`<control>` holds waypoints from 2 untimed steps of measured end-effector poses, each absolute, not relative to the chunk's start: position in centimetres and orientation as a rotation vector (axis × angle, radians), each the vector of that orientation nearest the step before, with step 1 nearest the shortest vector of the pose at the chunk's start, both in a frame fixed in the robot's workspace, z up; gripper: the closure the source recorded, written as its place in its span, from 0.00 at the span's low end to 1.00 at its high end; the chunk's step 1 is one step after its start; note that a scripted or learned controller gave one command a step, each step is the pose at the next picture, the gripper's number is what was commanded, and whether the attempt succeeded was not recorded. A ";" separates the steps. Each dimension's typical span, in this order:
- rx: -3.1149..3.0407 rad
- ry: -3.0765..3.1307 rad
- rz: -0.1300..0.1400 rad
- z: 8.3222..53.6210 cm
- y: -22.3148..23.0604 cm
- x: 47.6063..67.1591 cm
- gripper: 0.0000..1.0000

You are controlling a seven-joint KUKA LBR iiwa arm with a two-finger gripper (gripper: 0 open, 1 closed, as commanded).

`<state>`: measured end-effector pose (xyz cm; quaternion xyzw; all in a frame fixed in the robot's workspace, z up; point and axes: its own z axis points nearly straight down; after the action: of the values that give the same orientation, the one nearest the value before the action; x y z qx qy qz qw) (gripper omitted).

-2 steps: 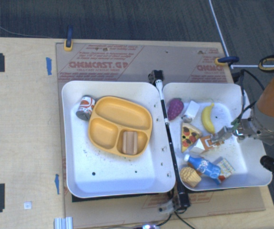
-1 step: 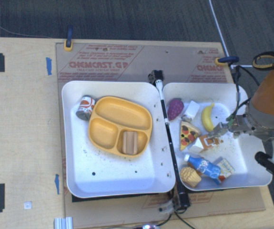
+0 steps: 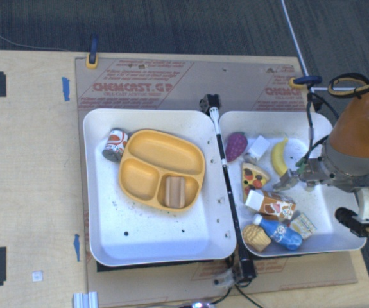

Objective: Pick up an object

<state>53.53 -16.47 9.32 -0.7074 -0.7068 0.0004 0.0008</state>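
Fingers (image 3: 285,181) hover over the glossy white bin (image 3: 338,236).

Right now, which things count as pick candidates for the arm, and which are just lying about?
Candidates, right bin:
banana
pizza slice
purple item
blue bottle

Lying about, left bin:
yellow tray
brown block in tray
can beside tray

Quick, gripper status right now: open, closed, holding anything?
Gripper: cannot be told from this view; it sits over the right bin, beside the banana, with nothing visibly held.
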 end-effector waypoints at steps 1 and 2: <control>-2.235 -2.234 -0.011 9.0 -10.6 49.7 0.00; -2.240 -2.234 -0.011 9.0 -9.7 49.3 0.00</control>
<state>49.33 -9.71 8.97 -0.7079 -0.7062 -0.0035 -0.0111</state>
